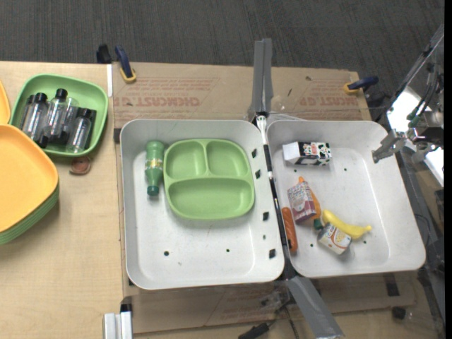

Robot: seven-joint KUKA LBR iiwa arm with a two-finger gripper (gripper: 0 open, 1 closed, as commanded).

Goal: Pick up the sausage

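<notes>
The sausage point(289, 230) is a slim orange-red stick. It lies lengthwise against the left wall of the right bin point(395, 253), near the front. Just to its right a pink-and-white juice pouch point(302, 199) rests, with an orange piece showing beside it. The sausage lies bare, with nothing over it.
The right bin also holds a black-and-white milk carton point(308, 152), a banana point(346, 225) and a small cup point(334, 239). The left bin point(205, 263) bears a green divided plate point(209, 178) and a green bottle point(153, 167). Metal framework point(417, 122) stands at the right bin's far right corner.
</notes>
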